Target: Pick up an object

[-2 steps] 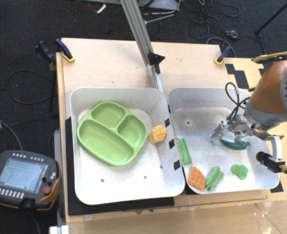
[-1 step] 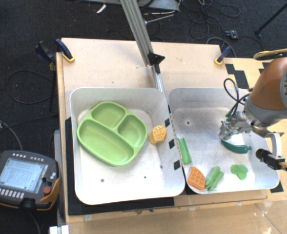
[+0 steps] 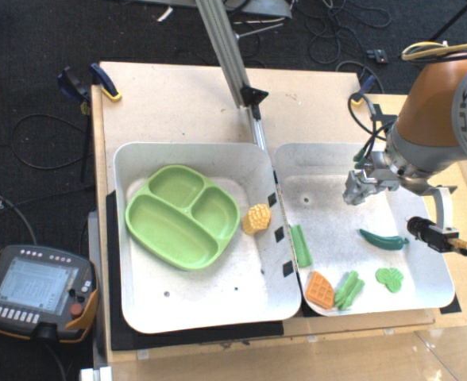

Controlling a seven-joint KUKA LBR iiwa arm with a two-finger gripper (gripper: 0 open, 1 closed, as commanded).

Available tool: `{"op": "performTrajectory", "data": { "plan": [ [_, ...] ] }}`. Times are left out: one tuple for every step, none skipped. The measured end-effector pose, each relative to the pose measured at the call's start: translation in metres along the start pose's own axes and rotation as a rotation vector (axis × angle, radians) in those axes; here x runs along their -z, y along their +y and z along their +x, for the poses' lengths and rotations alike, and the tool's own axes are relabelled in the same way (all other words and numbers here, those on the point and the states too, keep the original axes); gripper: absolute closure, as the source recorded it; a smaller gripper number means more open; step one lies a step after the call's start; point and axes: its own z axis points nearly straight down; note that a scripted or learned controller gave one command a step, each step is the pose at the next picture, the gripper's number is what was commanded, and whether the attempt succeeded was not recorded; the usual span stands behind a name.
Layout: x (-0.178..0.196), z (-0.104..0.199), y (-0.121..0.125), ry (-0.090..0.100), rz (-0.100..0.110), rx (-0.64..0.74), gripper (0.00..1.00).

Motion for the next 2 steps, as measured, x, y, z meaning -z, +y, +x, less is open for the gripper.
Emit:
{"op": "performTrajectory", "data": {
  "plan": [
    [0.001, 0.048, -0.019, 0.001, 0.010, -0.002, 1.00],
    [0.033, 0.055, -0.021, -0.001, 0.005, -0.004, 1.00]
  ]
}}
